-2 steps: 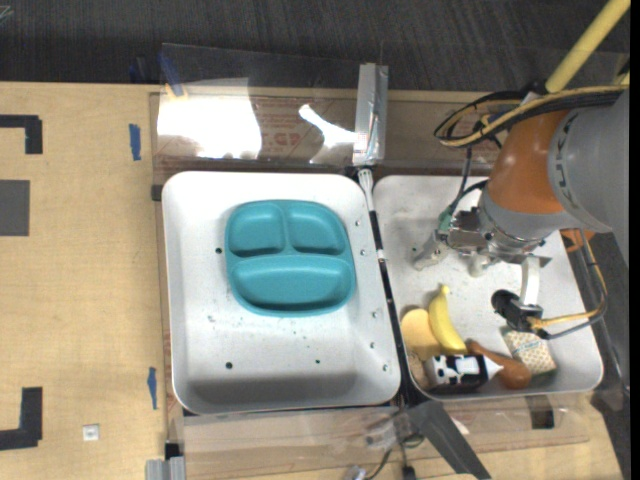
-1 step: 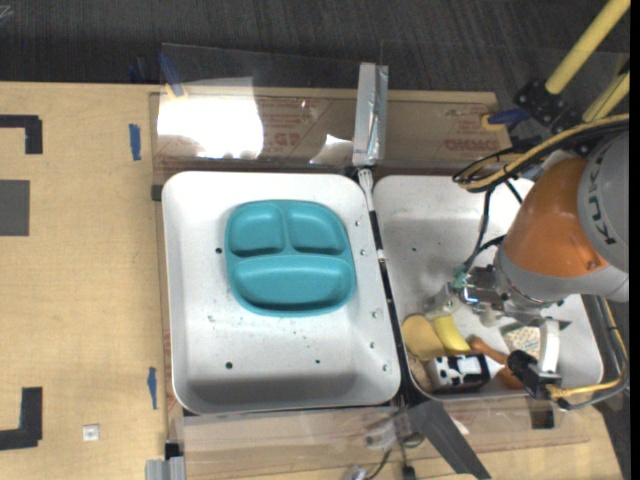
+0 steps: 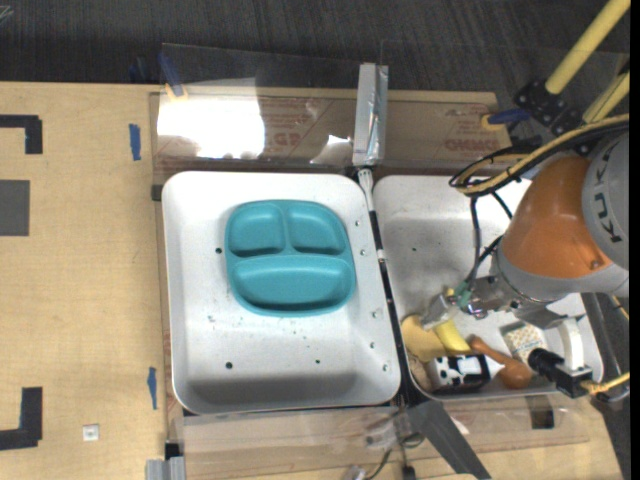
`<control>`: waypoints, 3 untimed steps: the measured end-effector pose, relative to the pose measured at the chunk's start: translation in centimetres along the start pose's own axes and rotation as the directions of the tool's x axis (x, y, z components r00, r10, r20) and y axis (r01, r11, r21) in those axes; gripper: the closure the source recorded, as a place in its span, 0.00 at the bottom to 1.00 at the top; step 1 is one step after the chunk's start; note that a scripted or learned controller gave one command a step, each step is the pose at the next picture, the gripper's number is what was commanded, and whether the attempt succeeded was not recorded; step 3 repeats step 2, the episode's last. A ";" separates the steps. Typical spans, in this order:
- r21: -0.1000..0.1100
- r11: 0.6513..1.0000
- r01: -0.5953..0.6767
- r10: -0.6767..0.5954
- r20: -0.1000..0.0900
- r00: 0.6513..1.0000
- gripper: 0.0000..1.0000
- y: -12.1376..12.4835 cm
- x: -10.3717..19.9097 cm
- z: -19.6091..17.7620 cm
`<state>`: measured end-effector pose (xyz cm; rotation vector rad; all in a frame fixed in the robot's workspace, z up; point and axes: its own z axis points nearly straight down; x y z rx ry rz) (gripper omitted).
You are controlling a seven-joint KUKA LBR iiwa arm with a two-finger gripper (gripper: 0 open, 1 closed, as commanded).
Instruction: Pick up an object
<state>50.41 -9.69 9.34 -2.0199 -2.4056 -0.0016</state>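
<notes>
A teal divided plate [image 3: 290, 255] lies flat in the left bin [image 3: 200, 358]. Small objects crowd the near corner of the right bin [image 3: 420, 218]: a yellow banana-shaped piece [image 3: 428, 338], a black-and-white item [image 3: 460, 370], an orange-brown piece [image 3: 500, 363] and a speckled pale block [image 3: 524, 340]. My gripper [image 3: 447, 308] is low in the right bin, right above the yellow piece. The grey arm with its orange band [image 3: 550, 228] covers the bin's right side. I see nothing clearly held.
A metal divider [image 3: 369, 113] stands behind the bins where they meet. Black and yellow cables [image 3: 500, 168] loop over the right bin's far edge. Cardboard bench surface [image 3: 70, 268] extends left of the bins.
</notes>
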 end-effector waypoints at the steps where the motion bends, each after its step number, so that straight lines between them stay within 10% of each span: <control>1: -0.003 1.000 -0.002 0.002 0.000 1.000 1.00 0.1 0.0 -1.0; 2: -0.003 0.990 -0.139 0.139 0.001 0.990 1.00 2.0 0.5 -9.2; 3: -0.003 0.990 -0.139 0.139 0.001 0.990 1.00 2.0 0.5 -9.2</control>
